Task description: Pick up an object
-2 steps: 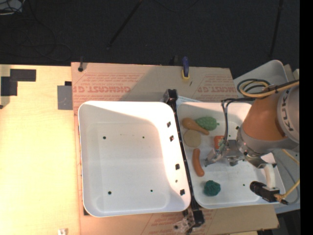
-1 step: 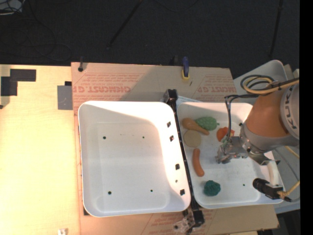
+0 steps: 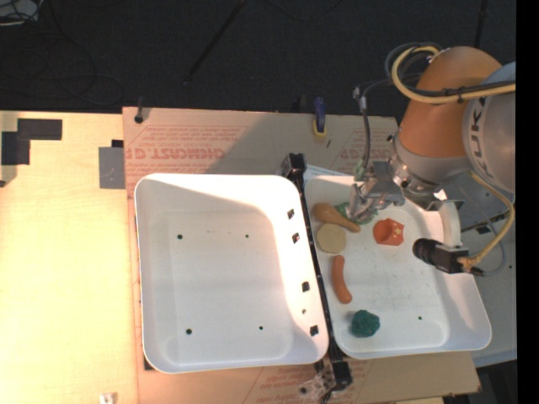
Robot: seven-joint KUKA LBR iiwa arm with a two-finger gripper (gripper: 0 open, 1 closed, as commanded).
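Tan bread roll (image 3: 336, 216) lies just beside the fingers (image 3: 364, 202).

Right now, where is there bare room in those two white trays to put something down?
The left tray has its whole floor bare. In the right tray, there is room between the green ball and the far right rim. It is crowded near the gripper: tan roll, round disc, red piece.

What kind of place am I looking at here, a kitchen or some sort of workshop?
Most likely a robotics lab bench, not a kitchen. A grey and orange robot arm reaches over two white bins clipped side by side on a cardboard sheet, and the food in the right bin, such as the sausage, looks like toy props.
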